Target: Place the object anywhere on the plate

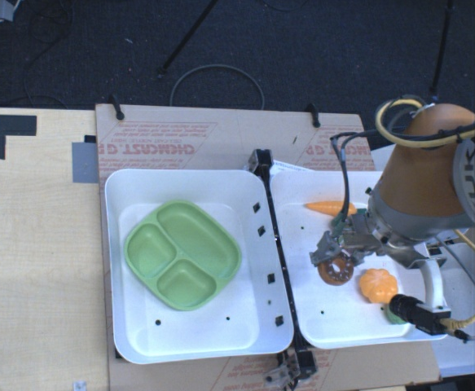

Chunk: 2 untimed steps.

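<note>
A green plate [182, 253] with three compartments lies in the left white bin [131, 332]. In the right bin [318, 328], a brown ring-shaped donut [336, 273] lies near the middle. My gripper [335, 253] hangs directly over the donut's upper edge, touching or nearly touching it. The grey and orange arm covers the right bin's far right part. The donut rests low in the bin beneath the gripper.
An orange carrot [327, 208] lies at the back of the right bin, behind the gripper. A round orange fruit [378, 286] sits just right of the donut. A small green thing [395, 315] peeks out near the front right corner. A black divider [274, 259] separates the bins.
</note>
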### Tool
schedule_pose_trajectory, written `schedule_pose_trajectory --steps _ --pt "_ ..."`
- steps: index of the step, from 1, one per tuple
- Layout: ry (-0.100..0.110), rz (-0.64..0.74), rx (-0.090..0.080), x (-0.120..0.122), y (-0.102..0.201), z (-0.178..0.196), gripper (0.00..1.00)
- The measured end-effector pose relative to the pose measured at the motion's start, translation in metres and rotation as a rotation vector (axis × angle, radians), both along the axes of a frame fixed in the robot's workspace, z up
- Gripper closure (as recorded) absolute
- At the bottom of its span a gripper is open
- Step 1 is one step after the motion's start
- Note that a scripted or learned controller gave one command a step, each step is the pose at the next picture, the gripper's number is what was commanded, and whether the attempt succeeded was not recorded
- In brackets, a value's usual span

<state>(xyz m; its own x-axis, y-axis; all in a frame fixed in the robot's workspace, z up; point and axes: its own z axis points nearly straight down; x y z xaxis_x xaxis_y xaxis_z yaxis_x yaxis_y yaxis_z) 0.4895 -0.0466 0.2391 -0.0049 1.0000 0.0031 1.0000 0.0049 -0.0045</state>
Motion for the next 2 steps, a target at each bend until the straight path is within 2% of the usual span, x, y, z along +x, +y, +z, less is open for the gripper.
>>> schedule_pose_trajectory --steps 1,2 --pt "0.003 -0.001 -0.001 0.004 0.05 -0.015 1.0" --pt "-0.001 -0.001 -0.002 0.013 0.095 -0.012 1.0"
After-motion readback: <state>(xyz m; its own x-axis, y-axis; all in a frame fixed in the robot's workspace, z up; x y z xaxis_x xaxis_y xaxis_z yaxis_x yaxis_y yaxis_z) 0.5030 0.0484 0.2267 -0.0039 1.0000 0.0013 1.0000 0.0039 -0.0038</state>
